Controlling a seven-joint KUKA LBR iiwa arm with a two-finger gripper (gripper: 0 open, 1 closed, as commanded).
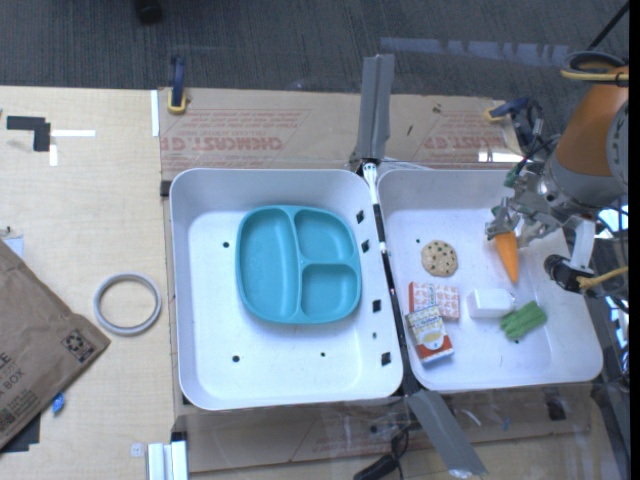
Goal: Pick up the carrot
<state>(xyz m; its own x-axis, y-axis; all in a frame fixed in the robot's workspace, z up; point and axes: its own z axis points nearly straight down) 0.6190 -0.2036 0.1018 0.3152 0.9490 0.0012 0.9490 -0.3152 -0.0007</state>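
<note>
- my grey two-finger gripper [516, 224] sits over the upper right part of the right-hand shallow white bin [470, 373]; its metal fingers close on the top end of the small orange tapered carrot [509, 254], so i judge it has hold of the carrot at its thick end.
- the carrot hangs directly below the gripper, long axis close to vertical in the view, leaning slightly toward lower right, its tip pointing down toward the bin floor.
- i cannot tell whether the tip touches the floor or hangs just clear; the slanted view gives no clean read on height.
- just beside the tip, lower left, lies a small white rectangular block [490, 303], and near it a green leafy toy vegetable [523, 320]; a straight lift should clear both, in my judgement.
- further left in the same bin: a round speckled cookie [439, 258] and two small printed cartons [431, 318].
- the teal divided plastic plate [298, 264] rests in the left bin, well apart.
- the finger pads are hard to make out behind wrist hardware and cables; grip depth is unclear.
</note>
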